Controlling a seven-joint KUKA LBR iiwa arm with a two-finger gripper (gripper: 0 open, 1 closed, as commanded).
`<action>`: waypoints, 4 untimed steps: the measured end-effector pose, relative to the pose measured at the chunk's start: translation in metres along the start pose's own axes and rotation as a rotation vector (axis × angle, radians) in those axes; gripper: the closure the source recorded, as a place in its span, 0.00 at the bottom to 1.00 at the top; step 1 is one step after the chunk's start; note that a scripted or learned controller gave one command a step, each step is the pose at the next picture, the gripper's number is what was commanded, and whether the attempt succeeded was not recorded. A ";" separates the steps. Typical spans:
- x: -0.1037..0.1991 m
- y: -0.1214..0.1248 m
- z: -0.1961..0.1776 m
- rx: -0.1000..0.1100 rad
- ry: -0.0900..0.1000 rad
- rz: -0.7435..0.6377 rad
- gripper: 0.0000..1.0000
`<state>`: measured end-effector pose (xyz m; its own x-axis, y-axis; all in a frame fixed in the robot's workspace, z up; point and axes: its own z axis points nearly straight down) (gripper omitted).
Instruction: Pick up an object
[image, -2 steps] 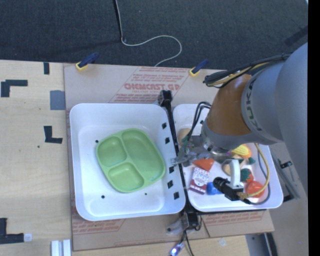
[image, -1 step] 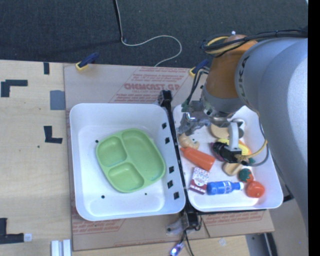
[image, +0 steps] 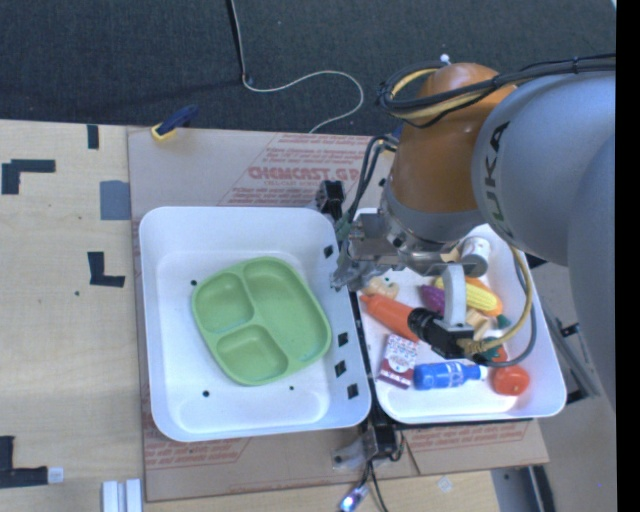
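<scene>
A: Looking for the gripper (image: 352, 268).

B: Found just right of the frame's centre, below the grey arm (image: 560, 150) and its orange band. Poised over the upper-left corner of the right bin (image: 540, 392), close by the wall next to the left bin (image: 180, 260).

A: Open or closed?

B: Cannot tell. Hidden under the wrist from this angle.

A: And the things to pick up?

B: All in the right bin, toward the lower right of the frame. Starting nearest the gripper: an orange carrot (image: 388, 312) lying slantwise just below it. Under that, a small red-and-white carton (image: 399, 360). Then a blue bottle (image: 447, 376) on its side along the bin's lower edge, with a red round thing (image: 511, 380) just beside its right end. Higher up, a yellow corn cob (image: 478, 296) and a purple piece (image: 432, 298) to its left, both partly covered by the robot.

A: Any of them touching the gripper?

B: Hard to say. Carrot's upper end very near; contact unclear.

A: In the left bin?

B: A green divided plate (image: 262, 320) with three compartments, lying flat near the middle, turned at a slant to the bin's walls. Well apart from the pile on the right.

A: Around the bins?

B: Brown cardboard (image: 250, 170) with red print underneath both. A white cable (image: 300, 85) looping over the dark floor along the top of the frame. A blue-and-yellow clamp (image: 175, 120) at the cardboard's upper-left corner.
</scene>
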<state>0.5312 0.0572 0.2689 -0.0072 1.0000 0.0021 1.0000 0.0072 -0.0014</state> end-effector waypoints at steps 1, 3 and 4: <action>0.028 0.061 0.019 -0.003 -0.003 0.004 1.00; 0.050 -0.051 0.010 0.005 -0.001 0.004 1.00; 0.027 -0.035 -0.051 -0.004 -0.002 0.007 1.00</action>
<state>0.4962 0.0836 0.3203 -0.0005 1.0000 -0.0002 1.0000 0.0005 0.0027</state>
